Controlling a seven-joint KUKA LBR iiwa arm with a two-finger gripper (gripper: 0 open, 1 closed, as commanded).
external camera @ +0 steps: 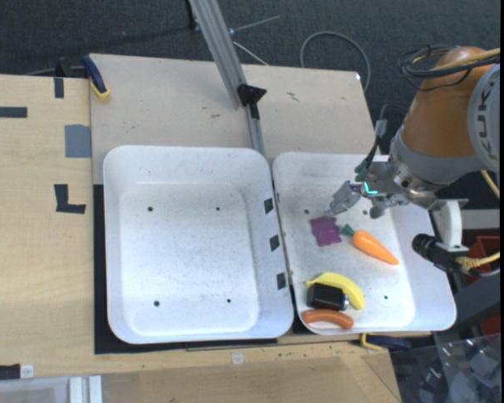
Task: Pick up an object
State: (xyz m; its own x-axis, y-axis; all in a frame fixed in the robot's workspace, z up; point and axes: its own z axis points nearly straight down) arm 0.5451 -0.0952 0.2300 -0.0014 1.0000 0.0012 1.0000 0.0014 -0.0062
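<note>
In the right bin lie a purple block, an orange carrot, a yellow banana, a black object against the banana, and a red sausage at the front rim. My gripper hangs over the back half of this bin, just above and to the right of the purple block and behind the carrot. Its fingers stand apart, open, with nothing between them.
The left bin sits beside the right one, their rims touching. A slanted metal rail runs from the top of the view down to the bins' shared edge. A white cable loops behind the bench.
</note>
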